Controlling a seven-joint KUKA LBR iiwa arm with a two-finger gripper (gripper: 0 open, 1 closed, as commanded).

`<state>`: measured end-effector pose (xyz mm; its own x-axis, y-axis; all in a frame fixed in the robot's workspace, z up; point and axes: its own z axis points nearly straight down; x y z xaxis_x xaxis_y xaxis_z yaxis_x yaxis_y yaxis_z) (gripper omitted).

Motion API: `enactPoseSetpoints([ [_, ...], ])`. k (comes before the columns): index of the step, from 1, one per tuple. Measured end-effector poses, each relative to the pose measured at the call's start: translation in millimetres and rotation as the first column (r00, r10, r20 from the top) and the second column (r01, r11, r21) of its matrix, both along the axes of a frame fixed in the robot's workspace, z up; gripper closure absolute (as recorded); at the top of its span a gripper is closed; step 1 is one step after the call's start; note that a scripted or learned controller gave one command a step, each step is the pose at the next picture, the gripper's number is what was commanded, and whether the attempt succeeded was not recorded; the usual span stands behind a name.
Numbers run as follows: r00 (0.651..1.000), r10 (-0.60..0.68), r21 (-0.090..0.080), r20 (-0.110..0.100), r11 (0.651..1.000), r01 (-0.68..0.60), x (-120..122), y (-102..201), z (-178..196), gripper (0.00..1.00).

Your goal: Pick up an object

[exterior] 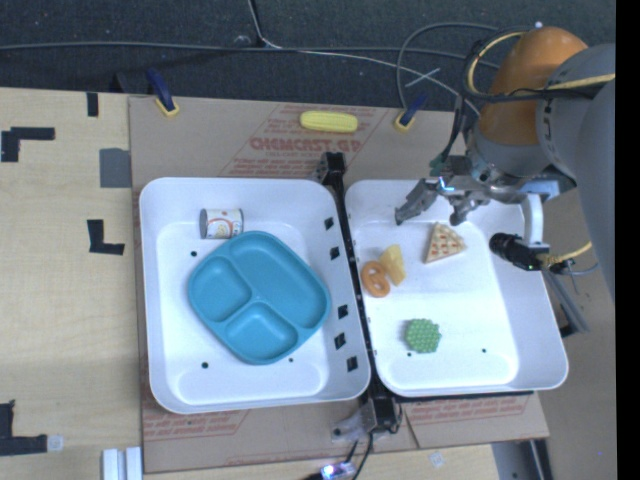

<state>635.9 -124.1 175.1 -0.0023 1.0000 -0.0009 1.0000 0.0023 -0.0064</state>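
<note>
The grey arm's two-finger gripper [438,208] hangs with fingers spread over the right shallow white bin [520,363], just above a tan triangular wedge [443,242], an orange ring [376,280] and a green bumpy ball [423,335]. The left white bin [165,298] holds a blue sectioned plastic tray [258,296] and a small can [221,223].

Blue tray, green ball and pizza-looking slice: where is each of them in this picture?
Blue tray [258,296]: camera view, on its middle divider, in the left bin.
Green ball [423,335]: camera view, on its bumpy top, right bin.
Pizza-looking slice [443,243]: camera view, on its flat face, right bin.
</note>
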Motion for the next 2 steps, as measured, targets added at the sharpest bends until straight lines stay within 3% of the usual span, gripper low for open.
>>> enactPoseSetpoints([
  [1,1.0,-0.001,0.001,-0.001,1.0,0.001,-8.4,6.1,-60.8,0.0],
  [2,1.0,0.002,-0.004,0.02,1.0,-0.002,-4.1,6.4,-86.0,0.0],
])
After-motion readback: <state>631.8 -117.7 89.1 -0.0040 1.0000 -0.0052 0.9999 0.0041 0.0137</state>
